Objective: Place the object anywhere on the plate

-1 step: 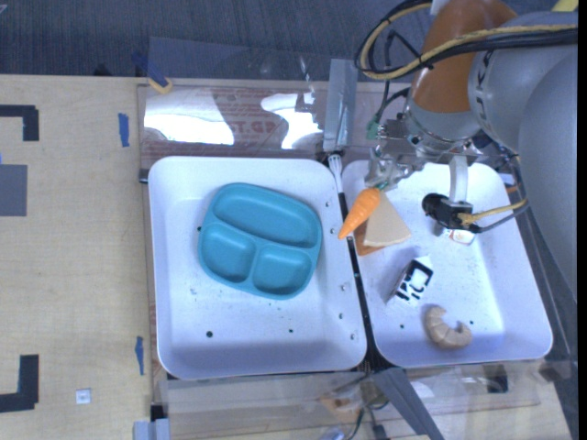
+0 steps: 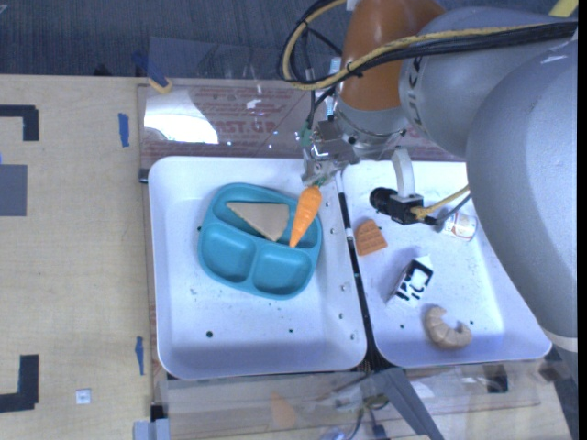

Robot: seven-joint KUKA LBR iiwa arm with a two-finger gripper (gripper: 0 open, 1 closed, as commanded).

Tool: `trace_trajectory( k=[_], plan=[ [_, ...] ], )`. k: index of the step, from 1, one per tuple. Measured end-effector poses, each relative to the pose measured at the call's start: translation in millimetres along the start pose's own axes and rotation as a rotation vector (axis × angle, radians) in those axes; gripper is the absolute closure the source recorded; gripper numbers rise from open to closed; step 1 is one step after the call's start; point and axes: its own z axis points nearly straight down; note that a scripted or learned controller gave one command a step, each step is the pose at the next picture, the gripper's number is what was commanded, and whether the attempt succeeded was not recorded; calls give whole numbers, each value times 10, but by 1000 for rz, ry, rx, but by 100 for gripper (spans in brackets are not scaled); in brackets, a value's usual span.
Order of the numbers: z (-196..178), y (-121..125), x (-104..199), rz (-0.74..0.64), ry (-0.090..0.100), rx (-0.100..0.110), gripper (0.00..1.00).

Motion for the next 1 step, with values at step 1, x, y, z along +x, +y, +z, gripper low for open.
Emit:
trace_trajectory(
  k=[1],
  plan=[
    [-3, -1, -14, 2, -1, 0, 0]
  ],
)
